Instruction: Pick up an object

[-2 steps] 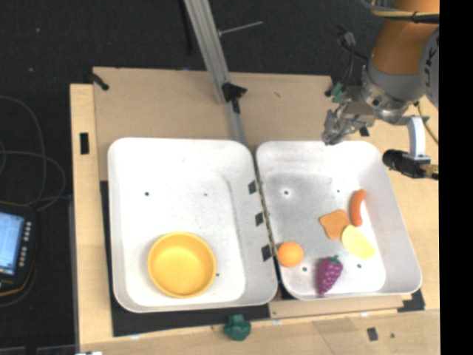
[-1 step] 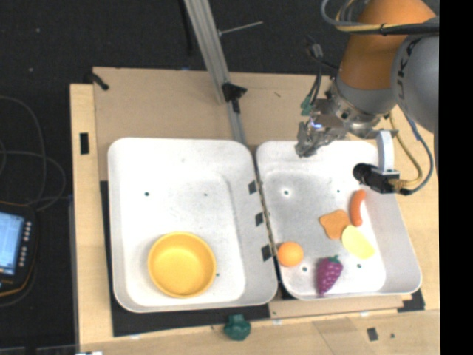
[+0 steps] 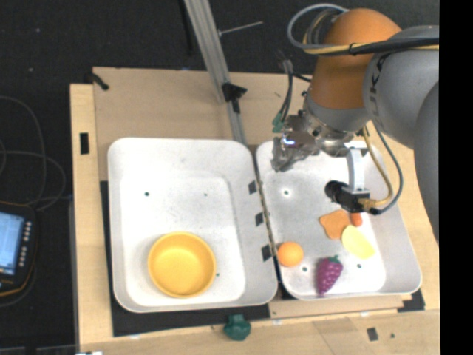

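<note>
Nearest the lens, a small green object [image 3: 237, 328] sits on the bench edge at 6 o'clock, outside both bins. Just above it, left bin [image 3: 133, 168] holds a yellow bowl [image 3: 182, 263] at its 6 o'clock end.

Right bin [image 3: 395, 272] carries the candidates, all clustered toward its near edge: an orange ball [image 3: 290, 254] at 7 o'clock against the bin wall, purple toy grapes [image 3: 329, 274] at 6 o'clock, a pale yellow piece [image 3: 358, 242] at 4 o'clock touching an orange wedge [image 3: 336, 223] just above it.

Gripper [image 3: 284, 156] hangs at the right bin's 11 o'clock corner, well apart from every object. Nothing between its fingers; whether they are apart or together I cannot tell, too small and dark.

Handling, judged: all look like light hollow plastic play food, stiff, smooth, not fragile.
- Ball: likely to roll or squirt out; pinch across its widest part. Wall beside it crowds one finger.
- Grapes: bumpy surface should grip best; take across the broad upper body, not the tapered tip.
- Yellow piece and wedge: low, touching each other, so harder to get fingers around.

Grapes look the safest pick.
</note>
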You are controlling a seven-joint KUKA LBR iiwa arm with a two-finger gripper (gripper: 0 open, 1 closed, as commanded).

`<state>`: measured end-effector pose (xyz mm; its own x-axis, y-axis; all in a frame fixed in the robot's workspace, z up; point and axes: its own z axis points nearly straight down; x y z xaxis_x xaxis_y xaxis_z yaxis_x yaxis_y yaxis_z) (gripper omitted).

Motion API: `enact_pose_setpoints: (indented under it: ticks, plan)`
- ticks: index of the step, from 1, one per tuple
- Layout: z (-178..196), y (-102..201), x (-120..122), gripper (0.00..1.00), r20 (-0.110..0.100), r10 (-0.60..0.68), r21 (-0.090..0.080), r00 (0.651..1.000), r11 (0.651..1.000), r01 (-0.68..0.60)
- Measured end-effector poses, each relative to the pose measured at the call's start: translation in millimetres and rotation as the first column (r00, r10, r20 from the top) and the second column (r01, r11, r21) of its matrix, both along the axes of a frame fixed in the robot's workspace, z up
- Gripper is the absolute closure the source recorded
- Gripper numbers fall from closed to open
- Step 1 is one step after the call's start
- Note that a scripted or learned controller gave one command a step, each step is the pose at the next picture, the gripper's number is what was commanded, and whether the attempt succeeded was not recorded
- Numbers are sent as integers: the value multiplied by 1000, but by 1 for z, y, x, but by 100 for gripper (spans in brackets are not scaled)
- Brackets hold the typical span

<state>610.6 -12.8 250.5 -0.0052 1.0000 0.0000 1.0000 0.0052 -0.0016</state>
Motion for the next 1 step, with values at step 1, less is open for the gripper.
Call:
enact_pose_setpoints:
  ticks: [1]
  plan:
    - [-11,53,-25,100,1,1,1,1000,1000,-1]
